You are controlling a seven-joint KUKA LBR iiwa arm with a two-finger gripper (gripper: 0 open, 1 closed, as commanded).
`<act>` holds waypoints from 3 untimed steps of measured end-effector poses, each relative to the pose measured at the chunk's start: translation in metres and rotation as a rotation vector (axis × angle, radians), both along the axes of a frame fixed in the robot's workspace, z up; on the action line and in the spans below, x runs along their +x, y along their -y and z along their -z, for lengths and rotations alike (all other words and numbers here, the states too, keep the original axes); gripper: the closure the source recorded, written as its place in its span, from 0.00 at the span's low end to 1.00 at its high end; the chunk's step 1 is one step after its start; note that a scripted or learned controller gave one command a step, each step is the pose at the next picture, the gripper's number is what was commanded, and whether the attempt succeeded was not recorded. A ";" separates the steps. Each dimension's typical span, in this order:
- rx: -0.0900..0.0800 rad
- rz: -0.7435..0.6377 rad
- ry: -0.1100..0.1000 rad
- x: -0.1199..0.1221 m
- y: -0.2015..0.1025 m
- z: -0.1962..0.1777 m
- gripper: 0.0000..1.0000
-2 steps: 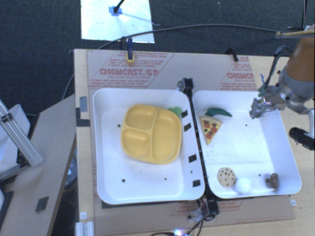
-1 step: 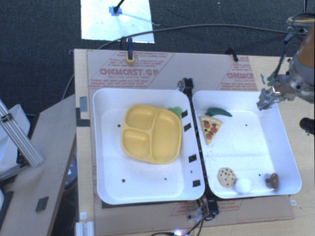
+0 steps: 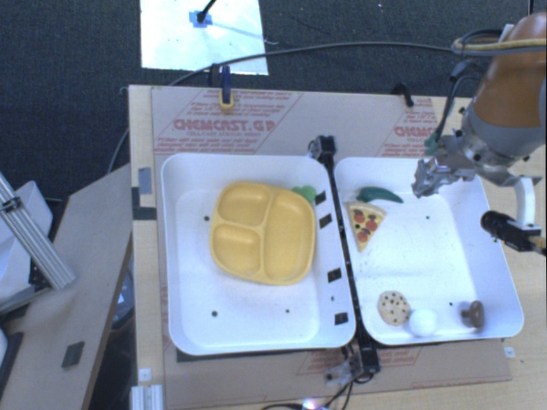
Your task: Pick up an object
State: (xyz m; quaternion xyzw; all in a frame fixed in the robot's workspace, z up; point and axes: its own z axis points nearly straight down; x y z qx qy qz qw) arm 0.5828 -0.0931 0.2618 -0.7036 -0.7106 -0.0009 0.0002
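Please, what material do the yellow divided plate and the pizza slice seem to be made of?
The yellow divided plate looks like moulded plastic with a soft matte sheen: uniform colour, rounded compartment ridges. The small triangular pizza slice is probably a plastic or rubber toy: flat, with evenly coloured red spots. The picture leaves the exact material open.

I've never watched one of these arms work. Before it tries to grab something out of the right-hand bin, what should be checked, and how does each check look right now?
1. Things to pick in the right bin: ok. Pizza slice, green pepper, cookie, white ball and brown piece lie there.
2. Gripper above that bin: ok, near its back edge.
3. Nearest target: ok, the green pepper lies just beside it.
4. Gripper carrying nothing: cannot tell.
5. Cookie and white ball apart: not ok, they touch.
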 end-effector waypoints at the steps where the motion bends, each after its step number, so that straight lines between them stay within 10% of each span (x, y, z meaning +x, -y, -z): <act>1: 0.001 -0.001 0.001 0.012 -0.062 0.011 1.00; 3: 0.000 0.001 -0.001 0.025 -0.174 0.043 1.00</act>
